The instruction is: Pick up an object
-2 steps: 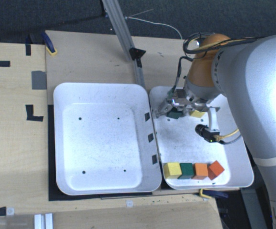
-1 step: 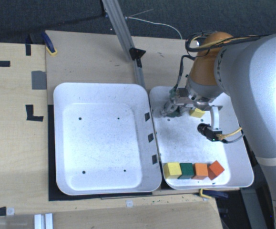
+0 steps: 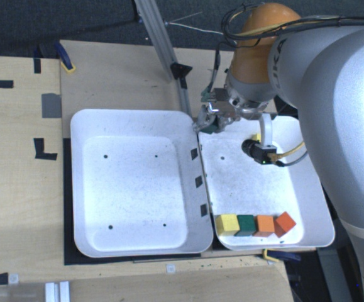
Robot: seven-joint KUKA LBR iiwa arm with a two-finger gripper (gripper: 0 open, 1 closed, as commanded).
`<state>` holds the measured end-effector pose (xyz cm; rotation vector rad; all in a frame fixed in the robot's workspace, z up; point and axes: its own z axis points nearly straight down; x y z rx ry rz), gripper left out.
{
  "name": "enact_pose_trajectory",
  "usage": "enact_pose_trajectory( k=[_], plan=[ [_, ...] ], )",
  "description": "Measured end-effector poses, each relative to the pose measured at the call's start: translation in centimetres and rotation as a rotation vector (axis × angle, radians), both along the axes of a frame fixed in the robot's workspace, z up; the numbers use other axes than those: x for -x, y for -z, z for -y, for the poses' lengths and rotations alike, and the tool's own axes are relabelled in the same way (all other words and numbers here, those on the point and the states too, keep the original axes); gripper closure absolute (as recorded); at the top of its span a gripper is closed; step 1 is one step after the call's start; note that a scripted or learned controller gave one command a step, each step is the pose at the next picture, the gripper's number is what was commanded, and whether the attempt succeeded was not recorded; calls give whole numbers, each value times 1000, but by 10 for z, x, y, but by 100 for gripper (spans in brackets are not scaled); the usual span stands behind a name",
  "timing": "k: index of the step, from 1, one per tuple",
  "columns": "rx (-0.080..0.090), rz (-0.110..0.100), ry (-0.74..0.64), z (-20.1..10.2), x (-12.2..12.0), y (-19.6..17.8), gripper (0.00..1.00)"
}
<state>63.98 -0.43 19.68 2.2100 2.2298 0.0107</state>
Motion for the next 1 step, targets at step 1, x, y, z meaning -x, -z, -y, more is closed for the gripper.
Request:
enact_pose_trajectory(
  k=[1],
  plan=[
    [0,0,-1,-75,8,-89,100]
  ],
)
